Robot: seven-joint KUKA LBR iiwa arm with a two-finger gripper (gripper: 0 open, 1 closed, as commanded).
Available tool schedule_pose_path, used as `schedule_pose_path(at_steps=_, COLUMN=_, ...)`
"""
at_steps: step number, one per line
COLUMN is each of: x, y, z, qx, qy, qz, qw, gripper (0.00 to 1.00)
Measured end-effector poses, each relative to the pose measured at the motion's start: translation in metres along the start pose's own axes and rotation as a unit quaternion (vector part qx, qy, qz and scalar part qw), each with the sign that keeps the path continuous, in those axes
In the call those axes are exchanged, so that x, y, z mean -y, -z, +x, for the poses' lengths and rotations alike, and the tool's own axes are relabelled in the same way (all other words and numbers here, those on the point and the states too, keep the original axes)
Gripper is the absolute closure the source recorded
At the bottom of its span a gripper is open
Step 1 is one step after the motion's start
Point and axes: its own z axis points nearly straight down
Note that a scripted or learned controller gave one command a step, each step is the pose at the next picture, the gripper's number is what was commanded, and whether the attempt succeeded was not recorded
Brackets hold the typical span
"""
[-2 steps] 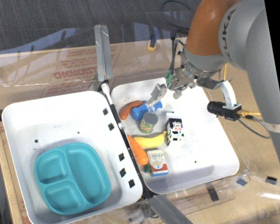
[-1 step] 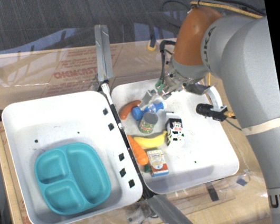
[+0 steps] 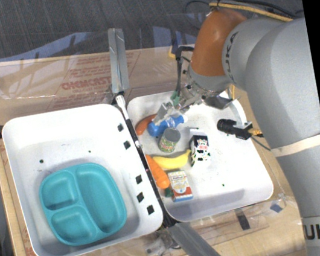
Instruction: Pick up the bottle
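A small blue bottle [image 3: 161, 125] lies in the right bin [image 3: 243, 183], near its back left corner, among other items. My gripper [image 3: 175, 104] hangs low over the back of that bin, just up and right of the bottle, and looks to be touching or nearly touching its upper end. The grey arm with its orange band comes in from the right and covers the bin's back right corner.
Crowded around the bottle are an orange piece [image 3: 141, 126], a grey-green round lid [image 3: 169, 140], a banana [image 3: 173, 161], a carrot [image 3: 159, 173], a cow toy [image 3: 200, 148] and a small carton [image 3: 179, 187]. A teal divided plate [image 3: 84, 202] lies in the left bin [image 3: 57, 133].
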Motion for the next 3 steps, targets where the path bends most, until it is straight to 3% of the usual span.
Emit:
schedule_pose_path(at_steps=1, x=-0.003, y=-0.014, z=0.036, qx=-0.007, qy=-0.046, qz=0.011, qw=0.9989, gripper=0.00)
schedule_pose_path(at_steps=2, x=0.033, y=-0.012, z=0.071, qx=0.001, qy=-0.084, qz=0.012, qw=0.9964, gripper=0.00)
schedule_pose_path(at_steps=3, x=0.063, y=-0.010, z=0.076, qx=0.002, qy=-0.016, qz=0.008, qw=0.9998, gripper=0.00)
